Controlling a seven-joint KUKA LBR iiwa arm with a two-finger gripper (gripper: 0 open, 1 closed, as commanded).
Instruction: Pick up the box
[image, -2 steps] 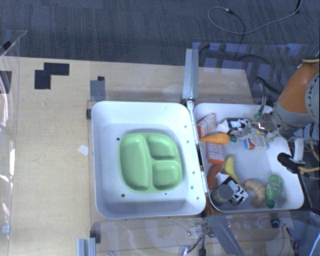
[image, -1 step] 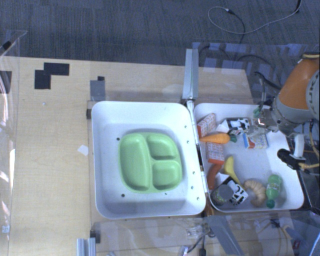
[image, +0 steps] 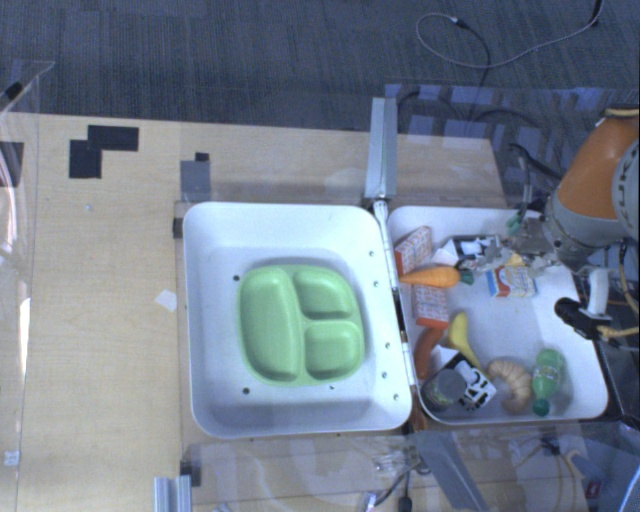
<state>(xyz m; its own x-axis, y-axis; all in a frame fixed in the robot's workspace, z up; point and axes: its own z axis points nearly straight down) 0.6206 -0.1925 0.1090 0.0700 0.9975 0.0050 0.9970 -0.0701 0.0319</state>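
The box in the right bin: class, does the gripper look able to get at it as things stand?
Probably yes: the box lies at the right bin's far left corner, top uncovered, though a carrot crowds its near side.

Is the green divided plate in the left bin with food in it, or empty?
Empty. The green plate lies flat in the left bin, and all its three compartments show only bare green surface.

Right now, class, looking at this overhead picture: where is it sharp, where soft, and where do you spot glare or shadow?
In the camera view, the green divided tray in the left bin is crisp under even light, with soft shadow along the bin's inner walls; the gripper and small items in the right bin look blurred; clear panels at the left and bottom edges carry faint reflections.
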